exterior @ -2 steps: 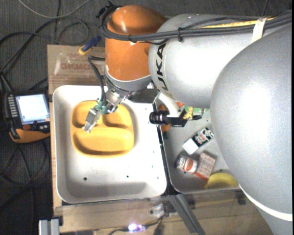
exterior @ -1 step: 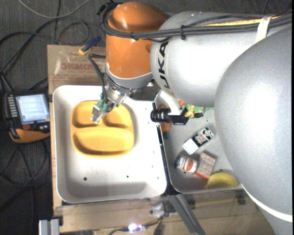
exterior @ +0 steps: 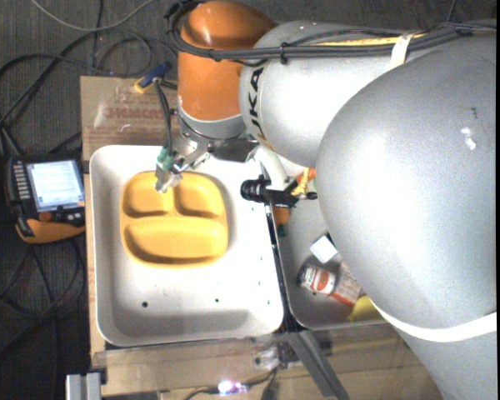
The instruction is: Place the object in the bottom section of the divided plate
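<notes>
My claw sits over the top edge of the yellow divided plate, at the ridge between its two upper sections. Can't tell whether it is clenched or released, too small and blurred. Plate lies in the left white bin. Bottom section holds nothing. Possibly the object: a red-labelled bottle in the right bin, beside a white block.

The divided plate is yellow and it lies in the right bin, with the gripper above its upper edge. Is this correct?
Not quite. The camera view shows the divided plate lying in the left bin, not the right one. The rest holds: the plate is yellow, and the gripper is above its upper edge, near the ridge between the two top sections.
</notes>
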`<state>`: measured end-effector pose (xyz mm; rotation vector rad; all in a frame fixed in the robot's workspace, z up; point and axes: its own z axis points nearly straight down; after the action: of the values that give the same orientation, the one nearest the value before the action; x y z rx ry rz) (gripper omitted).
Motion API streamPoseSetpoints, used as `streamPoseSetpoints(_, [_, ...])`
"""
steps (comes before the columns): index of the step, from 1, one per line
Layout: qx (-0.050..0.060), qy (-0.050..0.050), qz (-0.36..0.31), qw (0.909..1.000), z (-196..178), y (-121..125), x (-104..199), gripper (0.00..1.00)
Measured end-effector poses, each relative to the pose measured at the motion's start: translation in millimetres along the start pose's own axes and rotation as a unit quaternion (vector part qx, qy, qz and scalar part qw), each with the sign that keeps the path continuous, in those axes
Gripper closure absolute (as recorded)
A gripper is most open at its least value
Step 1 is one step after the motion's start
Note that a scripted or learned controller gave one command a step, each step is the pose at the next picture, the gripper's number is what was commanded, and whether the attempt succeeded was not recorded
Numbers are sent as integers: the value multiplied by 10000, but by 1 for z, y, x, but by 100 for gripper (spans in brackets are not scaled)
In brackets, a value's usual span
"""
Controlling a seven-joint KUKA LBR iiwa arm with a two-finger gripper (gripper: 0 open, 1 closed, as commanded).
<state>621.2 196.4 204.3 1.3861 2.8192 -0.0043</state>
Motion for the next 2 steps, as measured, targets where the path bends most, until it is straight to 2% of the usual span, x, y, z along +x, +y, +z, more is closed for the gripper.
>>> streamPoseSetpoints(1, [3,9,446,9990,5,-15,20,100])
streamPoseSetpoints(2, [13,9,642,9979,74,-67,80,100])
